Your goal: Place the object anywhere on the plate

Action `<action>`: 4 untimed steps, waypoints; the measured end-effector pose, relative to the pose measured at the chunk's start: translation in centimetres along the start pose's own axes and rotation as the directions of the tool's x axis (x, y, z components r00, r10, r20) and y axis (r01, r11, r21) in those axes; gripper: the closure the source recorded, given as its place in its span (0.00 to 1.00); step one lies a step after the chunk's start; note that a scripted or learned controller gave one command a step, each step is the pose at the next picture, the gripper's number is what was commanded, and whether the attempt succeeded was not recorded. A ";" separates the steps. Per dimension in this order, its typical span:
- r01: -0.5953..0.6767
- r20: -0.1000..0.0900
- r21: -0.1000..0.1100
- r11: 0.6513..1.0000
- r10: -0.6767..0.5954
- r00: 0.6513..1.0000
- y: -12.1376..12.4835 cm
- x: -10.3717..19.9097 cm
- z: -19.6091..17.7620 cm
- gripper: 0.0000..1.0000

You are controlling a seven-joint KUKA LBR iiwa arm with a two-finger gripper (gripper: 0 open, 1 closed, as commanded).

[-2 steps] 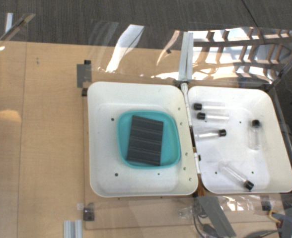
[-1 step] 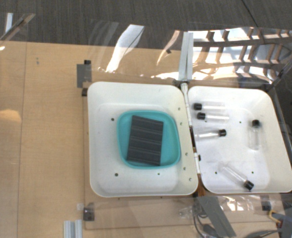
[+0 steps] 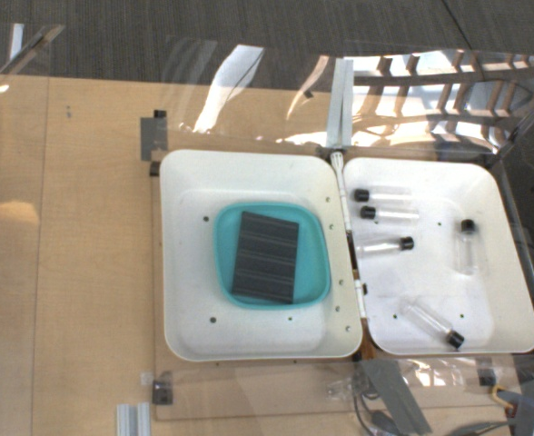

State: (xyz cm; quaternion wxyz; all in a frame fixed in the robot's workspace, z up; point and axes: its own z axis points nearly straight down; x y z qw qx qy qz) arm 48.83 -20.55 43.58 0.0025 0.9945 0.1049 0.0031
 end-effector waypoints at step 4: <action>0.001 0.000 0.000 1.000 -0.001 1.000 0.0 0.0 0.0 0.00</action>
